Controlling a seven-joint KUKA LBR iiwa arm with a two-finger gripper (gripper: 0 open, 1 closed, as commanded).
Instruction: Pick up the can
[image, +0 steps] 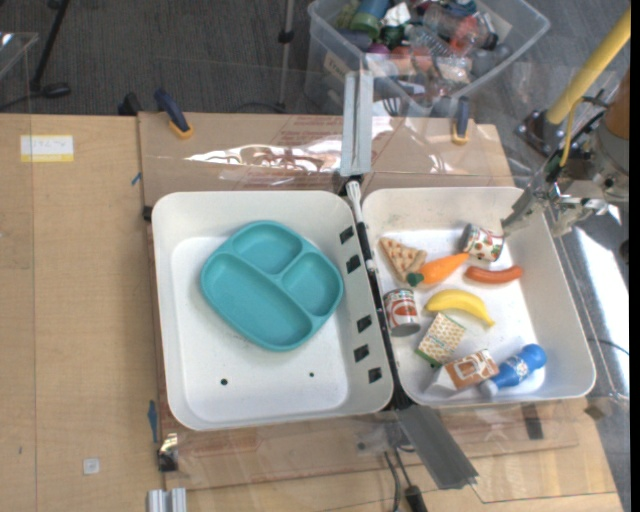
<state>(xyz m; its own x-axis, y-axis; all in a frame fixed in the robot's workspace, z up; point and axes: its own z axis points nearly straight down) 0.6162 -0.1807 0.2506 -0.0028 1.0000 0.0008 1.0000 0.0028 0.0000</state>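
I see the can (403, 310) standing just left of the banana (461, 305). My gripper (522, 213) hangs up-right of that banana, apart from it.

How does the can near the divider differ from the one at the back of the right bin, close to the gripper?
The can near the divider stands roughly upright, red label facing the camera; the back can lies tipped on its side, its label pale with red spots. The first sits beside the pizza slice; the second lies just below the gripper, above the sausage. Both are small and lie in the right bin.
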